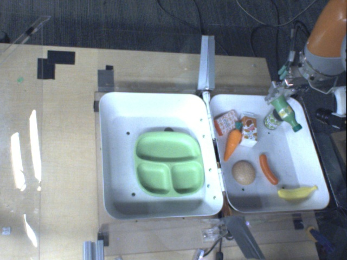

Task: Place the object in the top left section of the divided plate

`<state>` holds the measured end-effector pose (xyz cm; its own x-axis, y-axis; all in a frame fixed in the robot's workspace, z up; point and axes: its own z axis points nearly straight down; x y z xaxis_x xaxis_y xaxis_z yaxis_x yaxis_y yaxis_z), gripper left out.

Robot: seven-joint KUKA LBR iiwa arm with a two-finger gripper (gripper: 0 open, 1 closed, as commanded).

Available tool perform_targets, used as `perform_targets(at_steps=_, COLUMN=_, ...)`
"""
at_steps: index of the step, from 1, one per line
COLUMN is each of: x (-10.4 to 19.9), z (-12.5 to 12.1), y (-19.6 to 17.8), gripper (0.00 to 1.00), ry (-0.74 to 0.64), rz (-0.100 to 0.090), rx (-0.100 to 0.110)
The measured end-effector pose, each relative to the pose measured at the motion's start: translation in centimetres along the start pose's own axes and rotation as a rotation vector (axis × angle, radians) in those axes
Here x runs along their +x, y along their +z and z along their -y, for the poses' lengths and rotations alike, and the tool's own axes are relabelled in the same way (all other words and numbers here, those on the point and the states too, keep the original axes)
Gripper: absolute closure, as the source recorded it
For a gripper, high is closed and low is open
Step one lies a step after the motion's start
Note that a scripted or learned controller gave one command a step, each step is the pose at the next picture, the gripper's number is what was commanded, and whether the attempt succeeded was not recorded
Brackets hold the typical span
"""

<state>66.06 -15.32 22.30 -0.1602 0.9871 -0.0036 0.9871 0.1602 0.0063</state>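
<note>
Looking at a yellow banana (297,192) first, lying right at the front edge of the right bin (303,156). Then noticing an orange-red sausage (268,168) and a round brown lump (244,172) just behind it, sitting apart from each other. Further back, spotting a carrot (232,142) leaning against a small white carton (249,131), with a red packet (226,121) just beside them.

Finding the green bottle (282,115) tilted in the far right part of that same bin, directly under the gripper (279,91). Honestly not being able to tell whether the jaws are open, closed or gripping it, or even touching it.

Over in the left bin (116,145), seeing the green divided plate (169,161) sitting in the middle, showing one wide section at the back and two smaller ones in front, well apart from the bottle.
</note>
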Motion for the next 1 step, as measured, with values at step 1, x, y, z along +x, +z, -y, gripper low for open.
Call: perform_targets(at_steps=1, x=5.74, z=2.55, y=-0.65, gripper=1.0, ry=-0.045, rz=-0.002, rx=0.0)
